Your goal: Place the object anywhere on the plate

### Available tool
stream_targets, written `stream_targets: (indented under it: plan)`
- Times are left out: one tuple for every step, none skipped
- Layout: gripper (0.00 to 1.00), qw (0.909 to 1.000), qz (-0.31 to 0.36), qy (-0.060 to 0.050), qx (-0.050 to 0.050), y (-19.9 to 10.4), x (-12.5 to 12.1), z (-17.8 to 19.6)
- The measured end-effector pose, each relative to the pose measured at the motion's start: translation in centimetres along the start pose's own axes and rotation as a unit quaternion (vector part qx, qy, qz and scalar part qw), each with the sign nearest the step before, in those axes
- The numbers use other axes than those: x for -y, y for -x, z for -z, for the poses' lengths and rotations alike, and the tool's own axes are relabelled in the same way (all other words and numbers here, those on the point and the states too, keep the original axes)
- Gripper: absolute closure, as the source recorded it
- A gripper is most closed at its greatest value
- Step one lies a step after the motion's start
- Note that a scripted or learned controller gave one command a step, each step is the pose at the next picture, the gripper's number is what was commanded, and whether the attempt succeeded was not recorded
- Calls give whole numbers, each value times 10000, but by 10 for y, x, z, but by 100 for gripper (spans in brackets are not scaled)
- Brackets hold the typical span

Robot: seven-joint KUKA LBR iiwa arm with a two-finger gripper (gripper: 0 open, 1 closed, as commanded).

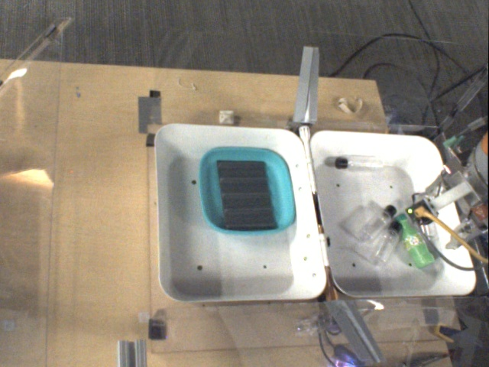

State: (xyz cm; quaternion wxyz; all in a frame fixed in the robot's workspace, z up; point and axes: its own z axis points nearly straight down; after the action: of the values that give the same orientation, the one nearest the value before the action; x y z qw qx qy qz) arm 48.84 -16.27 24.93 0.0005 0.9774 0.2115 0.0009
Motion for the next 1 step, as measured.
stream_targets:
  plan:
    - [0, 10000, 0, 0, 0, 0, 0, 0]
